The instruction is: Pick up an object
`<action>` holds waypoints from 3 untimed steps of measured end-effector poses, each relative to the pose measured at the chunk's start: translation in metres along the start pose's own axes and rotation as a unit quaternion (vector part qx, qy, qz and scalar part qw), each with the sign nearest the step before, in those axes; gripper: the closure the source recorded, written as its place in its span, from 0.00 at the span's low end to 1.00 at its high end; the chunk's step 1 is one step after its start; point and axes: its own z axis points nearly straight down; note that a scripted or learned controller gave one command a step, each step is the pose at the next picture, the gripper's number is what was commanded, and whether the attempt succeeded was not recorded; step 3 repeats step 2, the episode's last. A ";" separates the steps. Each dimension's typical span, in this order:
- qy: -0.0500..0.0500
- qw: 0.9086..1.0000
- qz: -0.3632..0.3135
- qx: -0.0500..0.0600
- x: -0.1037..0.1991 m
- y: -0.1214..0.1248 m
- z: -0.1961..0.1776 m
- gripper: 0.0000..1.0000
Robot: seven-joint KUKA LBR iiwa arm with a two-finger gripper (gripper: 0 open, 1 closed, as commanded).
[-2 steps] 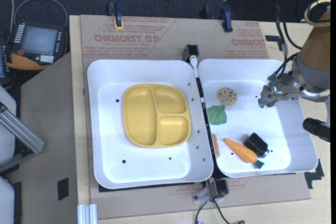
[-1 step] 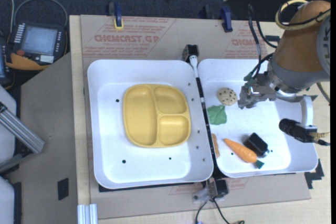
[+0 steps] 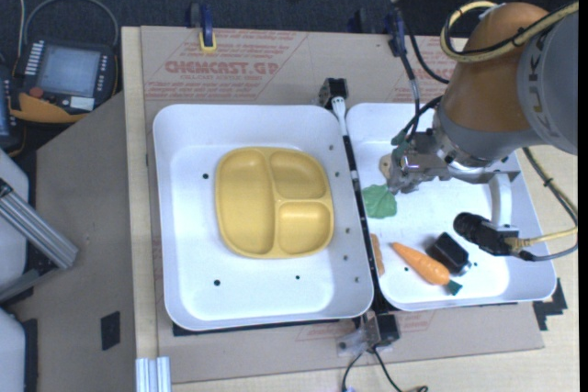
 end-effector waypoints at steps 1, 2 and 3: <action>0.000 1.000 0.000 -0.002 0.061 0.003 -0.004 1.00; -0.001 1.000 0.000 -0.003 0.107 0.012 -0.009 1.00; -0.001 1.000 0.000 -0.003 0.107 0.012 -0.009 1.00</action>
